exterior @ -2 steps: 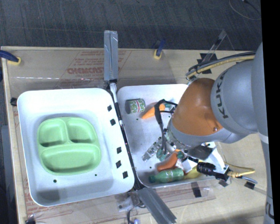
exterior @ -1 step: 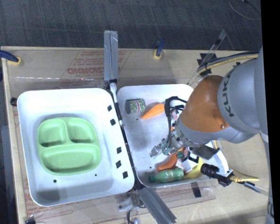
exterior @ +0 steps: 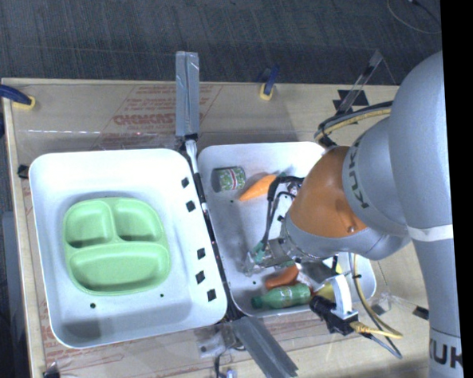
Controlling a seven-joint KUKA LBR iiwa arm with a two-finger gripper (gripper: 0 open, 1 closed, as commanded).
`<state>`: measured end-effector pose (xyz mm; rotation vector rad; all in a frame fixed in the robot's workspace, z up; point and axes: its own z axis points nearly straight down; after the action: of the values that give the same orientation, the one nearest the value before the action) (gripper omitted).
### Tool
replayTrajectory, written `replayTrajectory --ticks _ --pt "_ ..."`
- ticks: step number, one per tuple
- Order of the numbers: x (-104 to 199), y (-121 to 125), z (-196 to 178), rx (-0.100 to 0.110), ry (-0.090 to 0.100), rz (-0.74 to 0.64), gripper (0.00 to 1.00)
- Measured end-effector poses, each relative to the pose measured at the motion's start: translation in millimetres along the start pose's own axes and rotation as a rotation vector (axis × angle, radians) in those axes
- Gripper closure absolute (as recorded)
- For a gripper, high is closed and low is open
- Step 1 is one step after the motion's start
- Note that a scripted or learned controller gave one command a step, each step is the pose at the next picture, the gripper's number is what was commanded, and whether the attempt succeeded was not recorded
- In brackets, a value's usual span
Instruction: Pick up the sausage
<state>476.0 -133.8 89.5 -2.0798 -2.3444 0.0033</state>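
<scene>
Just below end effector: sausage

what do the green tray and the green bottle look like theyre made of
The green tray looks like moulded plastic with a matte finish: even pale green colour, soft rounded compartment walls. The green bottle seems to be plastic or glass, glossy, with bright highlights along its side; which one is hard to tell from here.

You see two glossy white plastic bins, a matt green plastic tray, a shiny green bottle, and a plain wooden bench.
</scene>
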Motion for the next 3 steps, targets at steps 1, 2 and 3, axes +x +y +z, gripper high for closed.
replayTrajectory --ticks 1,2,3 --pt "-76.0 -7.2 -2.1 -0.007 -0.002 0.275 0.00" --pt "-48.9 -5.2 -0.3 -0.002 0.000 0.051 0.00" --pt "-7.5 25.2 -0.7 -0.003 -0.002 -0.046 0.00"
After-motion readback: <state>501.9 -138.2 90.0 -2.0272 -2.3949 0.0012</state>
